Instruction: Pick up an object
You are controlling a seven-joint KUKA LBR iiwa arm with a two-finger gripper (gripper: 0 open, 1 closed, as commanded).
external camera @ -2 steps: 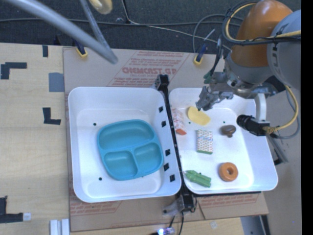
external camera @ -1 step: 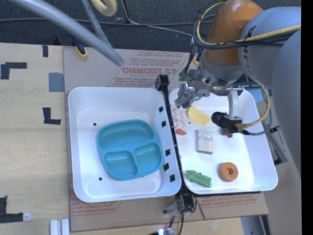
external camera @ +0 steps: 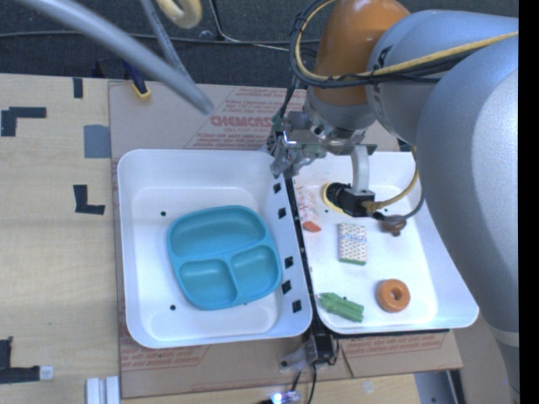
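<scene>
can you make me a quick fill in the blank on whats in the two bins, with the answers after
1. The blue divided plate lies in the ___ bin.
2. The plate has ___ compartments.
3. The orange ring-shaped donut lies in the ___ bin.
4. The green object lies to the ___ of the donut.

Missing words: left; three; right; left

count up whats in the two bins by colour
blue: 1, divided plate in the left bin
green: 1, toy in the right bin
orange: 2, donut-like ring, small piece
pale speckled: 1, block
total: 5, leaving out what the arm hides
</scene>
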